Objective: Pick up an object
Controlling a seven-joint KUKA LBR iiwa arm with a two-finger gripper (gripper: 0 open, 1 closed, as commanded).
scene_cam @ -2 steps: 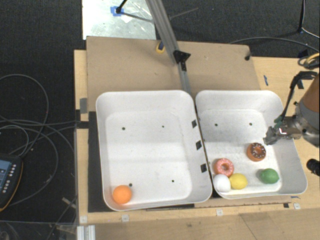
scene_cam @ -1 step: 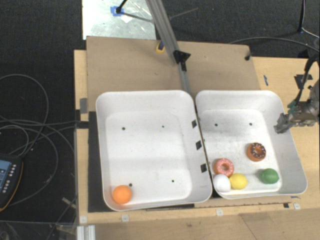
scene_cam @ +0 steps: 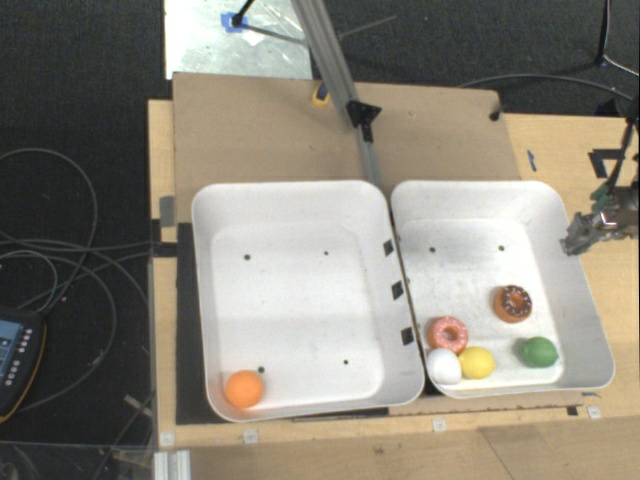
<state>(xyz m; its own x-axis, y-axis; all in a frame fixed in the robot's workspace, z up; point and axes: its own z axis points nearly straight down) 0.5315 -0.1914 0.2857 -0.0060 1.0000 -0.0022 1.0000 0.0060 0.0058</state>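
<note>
The right bin (scene_cam: 560,268) holds a brown chocolate doughnut (scene_cam: 513,303), a pink frosted doughnut (scene_cam: 448,333), a white ball (scene_cam: 443,366), a yellow lemon-like ball (scene_cam: 477,362) and a green ball (scene_cam: 539,351), all grouped near its front. An orange ball (scene_cam: 243,389) lies alone in the front left corner of the left bin (scene_cam: 215,268). My gripper (scene_cam: 580,236) sits at the far right, just outside the right bin's right rim, well apart from every object. Nothing shows between its tips.
A grey pole (scene_cam: 335,63) slants down from the top to the gap between the bins. Black clips (scene_cam: 397,289) line the bins' shared edge. Cables (scene_cam: 60,268) and a handset (scene_cam: 15,353) lie on the floor at left.
</note>
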